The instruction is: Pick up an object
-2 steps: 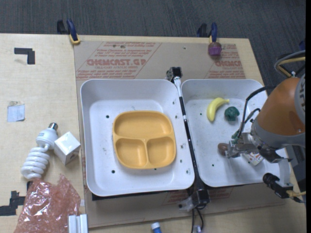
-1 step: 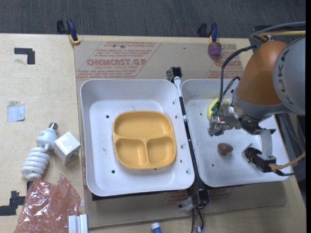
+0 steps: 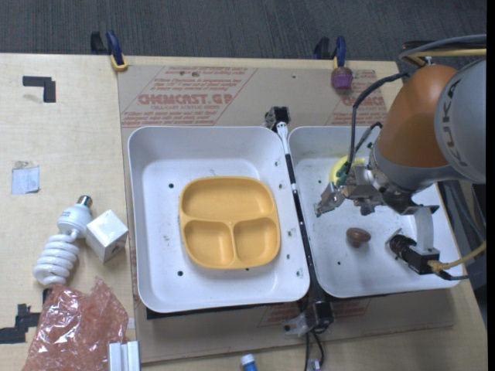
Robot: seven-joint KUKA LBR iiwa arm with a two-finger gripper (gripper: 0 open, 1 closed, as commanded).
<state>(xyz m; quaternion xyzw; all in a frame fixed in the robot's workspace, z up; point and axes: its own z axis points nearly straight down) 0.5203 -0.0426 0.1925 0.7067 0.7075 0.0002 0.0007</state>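
My gripper (image 3: 331,201) hangs low over the left part of the right bin (image 3: 340,280), reaching in from the right under the grey and orange arm. A small brown, stone-like lump (image 3: 357,236) lies on the bin floor just right of and below the gripper, apart from it. Behind the gripper a yellow object (image 3: 339,168) peeks out, mostly hidden by the wrist. Nothing visible is held by the gripper.
The left bin (image 3: 155,277) holds a yellow divided plate (image 3: 230,222). On the bench at left lie a spiral light bulb (image 3: 62,247), a white cube (image 3: 107,234) and a pink plastic bag (image 3: 76,331). A purple item (image 3: 342,76) sits behind the right bin.
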